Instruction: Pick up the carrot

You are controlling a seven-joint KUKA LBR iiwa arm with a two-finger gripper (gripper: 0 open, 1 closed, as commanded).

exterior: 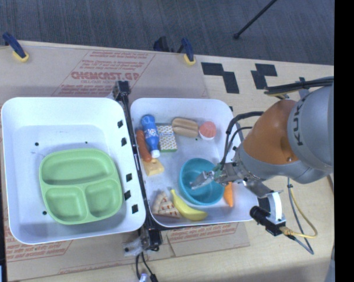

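The carrot (228,196), small and orange, lies upright in the picture near the right bin's front right corner, just right of a blue bowl (195,197). My gripper (204,180) hangs over the bowl's middle, pointing left, with the wrist directly above the carrot's top end. The carrot sits beside and slightly behind the gripper's body, not at its tip. The grey arm with its orange band (270,137) reaches in from the right over the bin's rim.
The right bin (182,103) also holds a blue bottle (148,135), an orange stick-shaped item (143,147), a bun (185,127), a pink disc (207,130), a cheese wedge (154,167), a banana (187,208). A green divided plate (80,185) lies in the left bin (24,116).
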